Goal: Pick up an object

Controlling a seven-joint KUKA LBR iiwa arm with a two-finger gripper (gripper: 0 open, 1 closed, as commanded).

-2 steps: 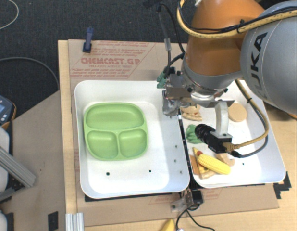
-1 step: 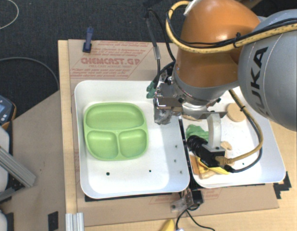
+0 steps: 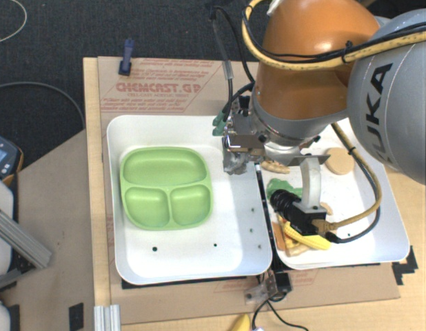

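The right bin (image 3: pixel 389 243) holds several small things. A tan round disc (image 3: pixel 339 165) lies near its far side, a green piece (image 3: pixel 278 185) by the left wall, and yellow strips (image 3: pixel 306 241) near the front. My gripper (image 3: pixel 271 158) hangs low over the bin's far left corner, mostly hidden under the grey and orange wrist. A beige ridged item (image 3: pixel 275 165) peeks out right below it. I cannot tell whether the gripper touches the item.
The left bin (image 3: pixel 130 254) carries a green divided plate (image 3: pixel 165 186). A blue clip (image 3: pixel 125 57) lies on the cardboard sheet (image 3: pixel 165 88) behind the bins. The arm covers the right bin's far half.
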